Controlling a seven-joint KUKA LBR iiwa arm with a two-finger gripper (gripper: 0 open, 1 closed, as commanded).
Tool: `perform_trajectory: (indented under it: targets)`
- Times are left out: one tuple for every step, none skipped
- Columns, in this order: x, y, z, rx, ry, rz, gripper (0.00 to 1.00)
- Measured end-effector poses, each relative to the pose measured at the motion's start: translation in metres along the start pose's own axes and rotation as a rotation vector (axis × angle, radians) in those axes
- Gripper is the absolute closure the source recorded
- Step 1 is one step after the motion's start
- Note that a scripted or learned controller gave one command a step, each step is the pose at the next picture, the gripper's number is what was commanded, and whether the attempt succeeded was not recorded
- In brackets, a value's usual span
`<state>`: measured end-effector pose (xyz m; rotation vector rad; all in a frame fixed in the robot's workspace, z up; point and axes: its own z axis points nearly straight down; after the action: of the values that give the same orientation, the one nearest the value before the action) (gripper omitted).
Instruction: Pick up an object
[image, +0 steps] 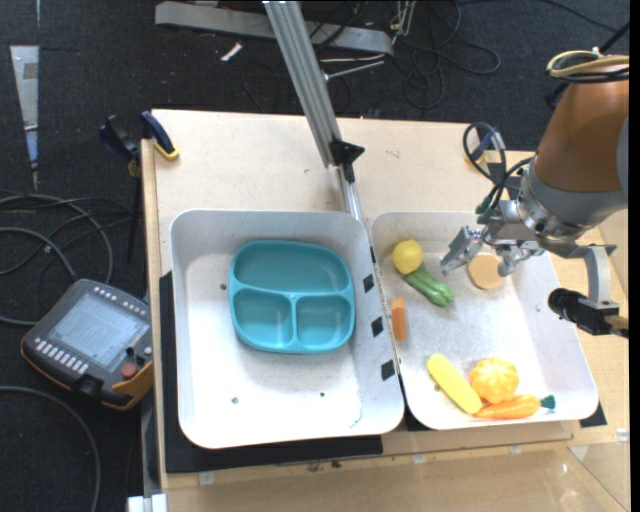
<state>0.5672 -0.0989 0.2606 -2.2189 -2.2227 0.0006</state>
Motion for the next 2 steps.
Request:
perform_trajectory:
  targets:
    - [0.0,0.0,0.0,-0.001,0.0,0.001,0.0]
    - [0.001,-0.002,0.064,0.006,0.0,0.002,0.0]
